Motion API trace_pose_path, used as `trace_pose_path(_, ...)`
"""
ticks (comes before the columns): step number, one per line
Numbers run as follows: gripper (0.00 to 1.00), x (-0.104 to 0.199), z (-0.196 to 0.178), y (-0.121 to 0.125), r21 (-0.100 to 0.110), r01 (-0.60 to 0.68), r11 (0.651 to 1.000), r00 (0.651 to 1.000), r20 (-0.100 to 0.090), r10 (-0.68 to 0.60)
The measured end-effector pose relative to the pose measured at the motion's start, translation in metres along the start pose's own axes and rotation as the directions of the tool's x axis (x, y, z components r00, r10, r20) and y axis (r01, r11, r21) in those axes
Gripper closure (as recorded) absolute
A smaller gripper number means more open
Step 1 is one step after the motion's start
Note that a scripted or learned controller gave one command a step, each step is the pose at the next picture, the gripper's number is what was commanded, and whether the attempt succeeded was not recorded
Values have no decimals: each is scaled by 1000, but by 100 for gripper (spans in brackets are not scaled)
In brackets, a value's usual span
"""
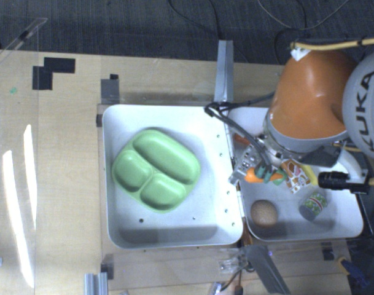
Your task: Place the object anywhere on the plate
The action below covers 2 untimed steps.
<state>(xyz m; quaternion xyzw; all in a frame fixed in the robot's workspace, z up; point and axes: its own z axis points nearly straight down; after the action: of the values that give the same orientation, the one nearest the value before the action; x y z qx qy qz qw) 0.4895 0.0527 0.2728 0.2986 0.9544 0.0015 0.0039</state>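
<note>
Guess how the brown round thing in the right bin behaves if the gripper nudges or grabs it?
The brown round object looks ball-like, so a nudge would probably roll it across the right bin floor. Its curved sides may squirt out of a two-finger pinch unless centred. It appears matte, so probably not very slippery; weight and stiffness cannot be judged.

The orange wrist band (309,97) covered most of the right bin (352,226) behind it. Beneath it, the gripper (247,168) was too cluttered to read. Small objects (285,174) beside it were partly hidden, blurred beyond naming.
</note>
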Motion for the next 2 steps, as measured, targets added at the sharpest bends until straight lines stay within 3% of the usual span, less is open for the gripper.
trace_pose_path(1,100,15,90,18,1,344,939,939,-7,-344)
trace_pose_path(2,100,-20,-88,-26,-1,419,908,908,6,-419)
